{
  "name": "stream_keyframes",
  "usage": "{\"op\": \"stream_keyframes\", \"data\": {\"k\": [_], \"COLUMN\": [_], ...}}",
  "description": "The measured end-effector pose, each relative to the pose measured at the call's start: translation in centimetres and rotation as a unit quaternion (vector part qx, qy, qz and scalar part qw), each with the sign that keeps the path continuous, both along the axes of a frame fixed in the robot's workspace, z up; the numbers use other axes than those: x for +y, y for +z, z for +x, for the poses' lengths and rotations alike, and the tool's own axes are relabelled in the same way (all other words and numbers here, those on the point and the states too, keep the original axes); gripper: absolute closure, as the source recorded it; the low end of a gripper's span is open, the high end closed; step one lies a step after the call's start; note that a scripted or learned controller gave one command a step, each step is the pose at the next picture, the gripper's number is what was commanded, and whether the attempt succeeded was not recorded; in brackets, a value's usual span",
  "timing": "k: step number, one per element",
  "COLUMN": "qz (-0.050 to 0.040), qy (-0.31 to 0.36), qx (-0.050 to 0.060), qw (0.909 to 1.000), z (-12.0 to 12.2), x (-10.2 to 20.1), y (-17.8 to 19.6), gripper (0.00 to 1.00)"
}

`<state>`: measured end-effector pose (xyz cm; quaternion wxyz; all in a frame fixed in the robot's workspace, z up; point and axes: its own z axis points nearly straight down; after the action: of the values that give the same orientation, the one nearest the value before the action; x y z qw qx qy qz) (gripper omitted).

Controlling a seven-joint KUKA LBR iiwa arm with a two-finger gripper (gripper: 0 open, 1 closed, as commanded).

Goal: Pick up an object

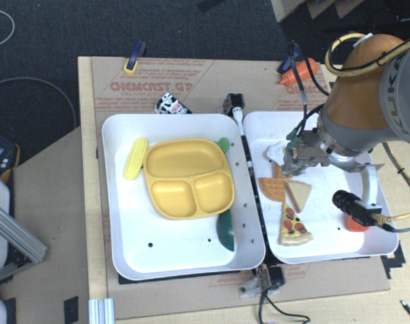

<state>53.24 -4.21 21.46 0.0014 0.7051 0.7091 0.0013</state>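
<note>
Likely the toast slice (298, 194) is targeted: light, stiff plastic, prob. best pinched across thin edges. Gripper (296, 162) is poised just above; finger state can't be told.

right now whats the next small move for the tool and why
Probably a short straight descent. The tool hovers in the right bin, just above the tan sandwich wedge and the orange piece beside it, so those are the nearest things to grasp. The pizza slice lies further toward the front.

"CHEMCAST GP" printed on brown board (158, 83)
</note>
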Motion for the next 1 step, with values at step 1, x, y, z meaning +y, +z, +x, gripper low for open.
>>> {"op": "stream_keyframes", "data": {"k": [1], "qz": [0.0005], "qy": [0.0], "qx": [-0.001], "qw": [1.0], "z": [4.25], "x": [4.19], "y": [-0.21], "gripper": [1.0]}}
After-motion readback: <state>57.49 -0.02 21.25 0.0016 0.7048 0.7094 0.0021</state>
